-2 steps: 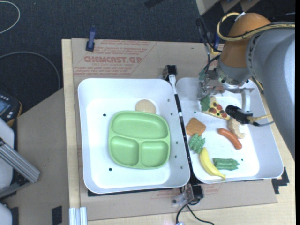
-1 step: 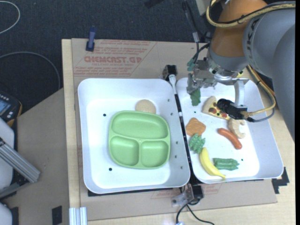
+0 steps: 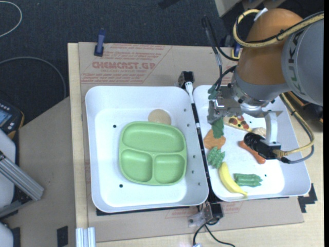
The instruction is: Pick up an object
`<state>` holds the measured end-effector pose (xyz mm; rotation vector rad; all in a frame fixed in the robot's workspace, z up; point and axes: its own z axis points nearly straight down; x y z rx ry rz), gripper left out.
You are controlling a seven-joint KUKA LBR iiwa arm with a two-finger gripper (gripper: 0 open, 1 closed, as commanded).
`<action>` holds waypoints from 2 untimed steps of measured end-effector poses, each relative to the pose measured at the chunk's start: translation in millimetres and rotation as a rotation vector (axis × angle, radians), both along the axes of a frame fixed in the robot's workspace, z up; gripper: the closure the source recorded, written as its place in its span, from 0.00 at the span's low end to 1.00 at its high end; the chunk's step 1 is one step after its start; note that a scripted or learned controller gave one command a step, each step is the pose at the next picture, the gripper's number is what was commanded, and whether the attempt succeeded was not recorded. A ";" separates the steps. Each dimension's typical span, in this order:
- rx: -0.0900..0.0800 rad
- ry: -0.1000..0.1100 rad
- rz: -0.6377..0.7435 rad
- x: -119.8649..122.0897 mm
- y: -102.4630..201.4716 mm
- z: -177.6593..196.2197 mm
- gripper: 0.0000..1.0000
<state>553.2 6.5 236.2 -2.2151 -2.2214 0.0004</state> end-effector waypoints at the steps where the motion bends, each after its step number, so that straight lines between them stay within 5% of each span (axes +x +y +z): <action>1: 0.000 -0.013 0.003 -56.3 29.5 108.4 1.00; 2: 0.002 -0.017 0.004 -73.5 83.9 211.6 1.00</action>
